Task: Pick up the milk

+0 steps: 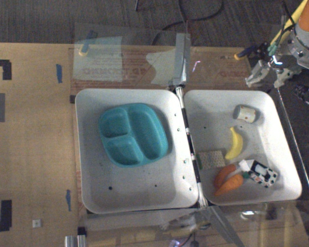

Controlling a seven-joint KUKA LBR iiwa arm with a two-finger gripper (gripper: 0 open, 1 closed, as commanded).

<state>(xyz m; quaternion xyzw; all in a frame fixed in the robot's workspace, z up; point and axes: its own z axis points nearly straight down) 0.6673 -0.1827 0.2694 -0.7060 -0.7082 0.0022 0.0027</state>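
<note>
Figure: slanted overhead view of the worktop [36, 138] with two white bins. The milk [262, 173], a small carton with a black-and-white cow pattern, lay on its side in the near right corner of the right bin [283, 138]. That put it well apart from the jaws [270, 72], toward the near edge of the picture and nearly straight below them in it. The jaws hung outside the bin's far rim, over the worktop. You could see nothing between them, but whether they stood parted or closed you could not tell at that size.

You would have judged the carton light and fairly stiff, with smooth printed faces that might slip, and walls that could dent under a hard squeeze. Its long axis ran roughly left to right in the picture, dipping slightly toward the bin's right wall. The white end touched or nearly touched two orange carrots [227, 180]. Which end was the top was too small to make out.

The best hold appeared to be across the short width at mid-length, clear of the carrots. A banana [235, 144] and a grey can [245, 113] lay between jaws and carton.
</note>
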